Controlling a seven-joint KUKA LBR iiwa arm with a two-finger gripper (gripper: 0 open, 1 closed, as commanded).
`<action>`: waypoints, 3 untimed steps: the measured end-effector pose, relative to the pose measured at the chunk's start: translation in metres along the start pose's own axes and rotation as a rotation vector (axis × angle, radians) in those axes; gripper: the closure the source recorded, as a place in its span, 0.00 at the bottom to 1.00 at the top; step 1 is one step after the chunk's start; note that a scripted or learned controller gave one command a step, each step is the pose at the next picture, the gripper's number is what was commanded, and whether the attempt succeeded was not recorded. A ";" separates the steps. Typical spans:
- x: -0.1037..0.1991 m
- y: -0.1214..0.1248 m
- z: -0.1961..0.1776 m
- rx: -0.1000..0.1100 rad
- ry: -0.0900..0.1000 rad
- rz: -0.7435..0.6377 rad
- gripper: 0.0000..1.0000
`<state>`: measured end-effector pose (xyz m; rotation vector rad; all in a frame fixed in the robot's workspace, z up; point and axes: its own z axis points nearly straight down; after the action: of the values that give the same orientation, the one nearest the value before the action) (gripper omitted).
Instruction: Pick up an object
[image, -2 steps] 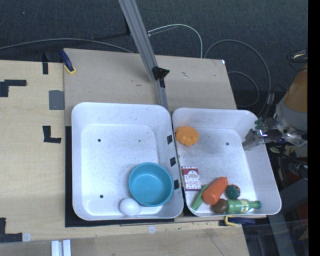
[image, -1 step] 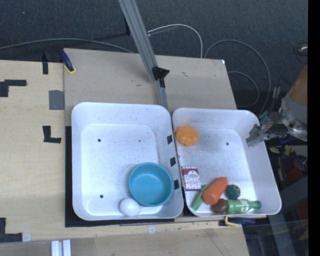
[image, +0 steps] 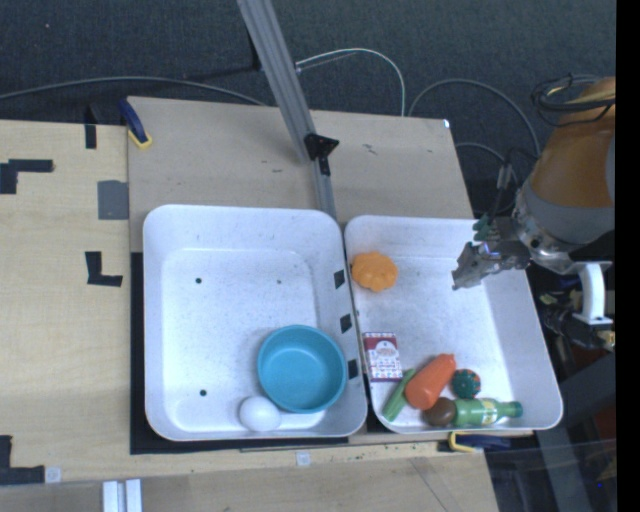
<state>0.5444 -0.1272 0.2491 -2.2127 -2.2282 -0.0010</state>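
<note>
In the right bin (image: 500, 320) lie an orange round toy (image: 374, 271) near its back left, a small red and white carton (image: 382, 356), a carrot (image: 430, 378), a green pod (image: 396, 396), a dark red and green fruit (image: 465, 383) and a green bottle (image: 484, 410) along the front. My gripper (image: 468, 270) hangs over the bin's right part, apart from all of them, with nothing visible between its fingers. The left bin (image: 200, 270) holds a blue bowl (image: 300, 367) and a white ball (image: 260, 412).
A grey pole (image: 290, 95) slants over the bench behind the bins. A blue and yellow clamp (image: 134, 124) sits at the bench's back left corner. Cables (image: 400, 90) loop behind the right bin.
</note>
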 end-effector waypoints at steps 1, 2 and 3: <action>0.054 -0.008 0.000 0.002 0.000 0.000 1.00; 0.110 -0.015 0.007 0.003 0.000 0.000 1.00; 0.159 -0.006 0.020 0.003 -0.001 0.001 1.00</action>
<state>0.5373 0.0313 0.2290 -2.2120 -2.2262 0.0035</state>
